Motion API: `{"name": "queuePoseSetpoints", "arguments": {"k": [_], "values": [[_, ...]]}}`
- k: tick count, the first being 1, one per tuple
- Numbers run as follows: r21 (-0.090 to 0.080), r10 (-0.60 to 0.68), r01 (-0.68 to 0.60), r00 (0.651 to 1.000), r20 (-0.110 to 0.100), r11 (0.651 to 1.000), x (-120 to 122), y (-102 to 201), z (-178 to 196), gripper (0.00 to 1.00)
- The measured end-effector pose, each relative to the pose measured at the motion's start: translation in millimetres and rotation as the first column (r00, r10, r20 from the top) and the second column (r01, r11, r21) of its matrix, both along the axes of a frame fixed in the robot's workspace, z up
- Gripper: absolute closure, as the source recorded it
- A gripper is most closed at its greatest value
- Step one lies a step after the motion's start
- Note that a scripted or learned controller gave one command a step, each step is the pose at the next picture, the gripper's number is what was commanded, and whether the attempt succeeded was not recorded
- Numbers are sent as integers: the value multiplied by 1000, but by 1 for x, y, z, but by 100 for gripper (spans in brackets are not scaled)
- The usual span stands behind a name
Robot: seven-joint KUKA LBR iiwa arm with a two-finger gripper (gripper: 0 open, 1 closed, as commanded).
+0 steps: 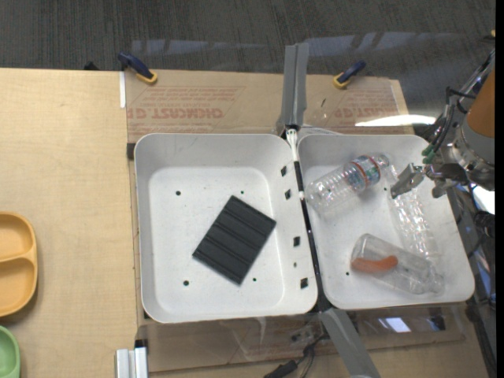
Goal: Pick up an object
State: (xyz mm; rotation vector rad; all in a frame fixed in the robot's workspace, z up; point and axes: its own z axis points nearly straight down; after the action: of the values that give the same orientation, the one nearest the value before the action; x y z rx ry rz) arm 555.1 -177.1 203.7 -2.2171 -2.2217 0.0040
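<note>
arm [482, 109]: cut off by right edge, only wrist part seen | gripper [417, 178]: small and dark, finger gap too unclear to judge | orange tray [16, 262]: cut by left edge | green dish [6, 354]: mostly outside bottom-left corner | bottle [350, 181] label: too small to read | cardboard print [185, 105]: upside down, faint

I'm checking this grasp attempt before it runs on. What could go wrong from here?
1. The gripper sits over clear plastic items crowded in the right bin: a water bottle, a crinkled clear piece and a clear container. Fingers could nudge one without catching it.
2. The round bottle may roll or slip.
3. The arm is near the bin's right wall, so it might bump it.
</note>
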Motion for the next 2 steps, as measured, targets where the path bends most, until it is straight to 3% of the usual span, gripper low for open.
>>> {"name": "queuePoseSetpoints", "arguments": {"k": [1,2], "values": [[-1,2,-2,1000,-1,1000,0,0,9,100],[-1,1,-1,1000,-1,1000,0,0,9,0]]}}
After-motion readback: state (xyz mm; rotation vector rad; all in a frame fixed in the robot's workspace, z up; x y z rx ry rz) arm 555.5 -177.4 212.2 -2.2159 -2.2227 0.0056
